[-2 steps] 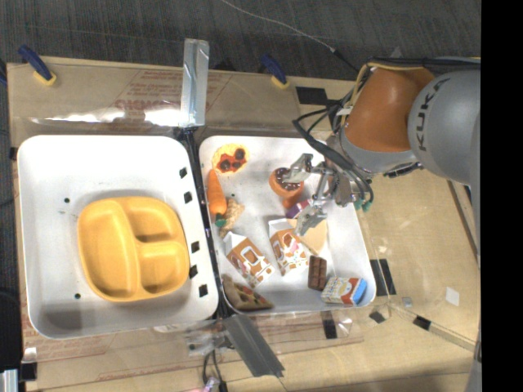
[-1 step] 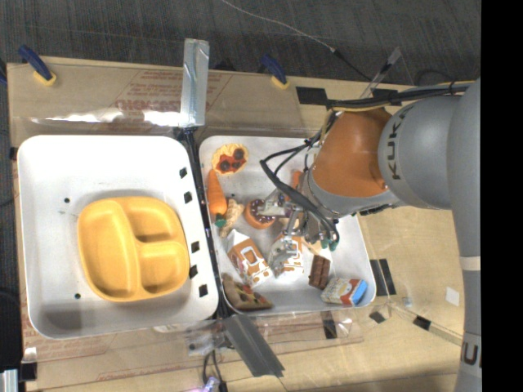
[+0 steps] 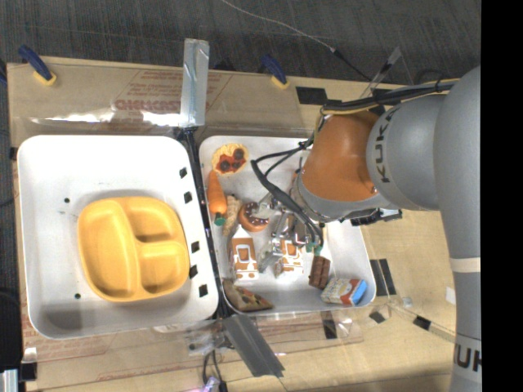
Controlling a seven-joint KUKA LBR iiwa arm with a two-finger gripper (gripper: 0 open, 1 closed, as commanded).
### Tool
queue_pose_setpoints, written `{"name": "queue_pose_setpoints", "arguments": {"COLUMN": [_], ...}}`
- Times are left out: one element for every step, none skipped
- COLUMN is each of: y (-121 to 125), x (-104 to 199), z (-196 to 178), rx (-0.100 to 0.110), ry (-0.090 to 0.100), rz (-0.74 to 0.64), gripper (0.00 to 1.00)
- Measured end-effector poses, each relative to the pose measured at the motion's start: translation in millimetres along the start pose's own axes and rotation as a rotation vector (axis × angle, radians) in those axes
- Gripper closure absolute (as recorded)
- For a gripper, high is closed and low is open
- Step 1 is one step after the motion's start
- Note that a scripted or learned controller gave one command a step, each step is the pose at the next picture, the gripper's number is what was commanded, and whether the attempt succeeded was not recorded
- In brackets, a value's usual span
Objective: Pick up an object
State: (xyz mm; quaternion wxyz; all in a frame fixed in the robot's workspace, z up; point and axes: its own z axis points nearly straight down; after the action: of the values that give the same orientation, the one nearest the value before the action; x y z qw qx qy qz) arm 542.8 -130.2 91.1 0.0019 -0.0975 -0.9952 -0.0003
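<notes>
Several small toy-food items crowded in the right bin (image 3: 359,256): carrot (image 3: 215,194) along the left wall, pizza slice (image 3: 230,159) top left, brown bar (image 3: 319,272) and orange-blue carton (image 3: 346,291) lower right; yellow divided tray (image 3: 132,246) alone in the left bin (image 3: 49,186); gripper (image 3: 284,247) low over mid-bin clutter, just right of a white-and-orange piece (image 3: 243,257); fingers lost in glare and cables, can't tell apart or together, nothing seen held; best to centre on one isolated piece, descend straight, close fully before lifting; carton looks easiest, well apart from neighbours.
</notes>
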Motion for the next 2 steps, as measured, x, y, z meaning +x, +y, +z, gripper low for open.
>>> {"name": "queue_pose_setpoints", "arguments": {"y": [3.1,-26.5], "x": [52.5,47.9], "z": [-0.5,-1.0], "rx": [0.001,0.001], "ry": [-0.005,-0.006], "rz": [0.152,-0.095], "gripper": [0.0,0.0]}}
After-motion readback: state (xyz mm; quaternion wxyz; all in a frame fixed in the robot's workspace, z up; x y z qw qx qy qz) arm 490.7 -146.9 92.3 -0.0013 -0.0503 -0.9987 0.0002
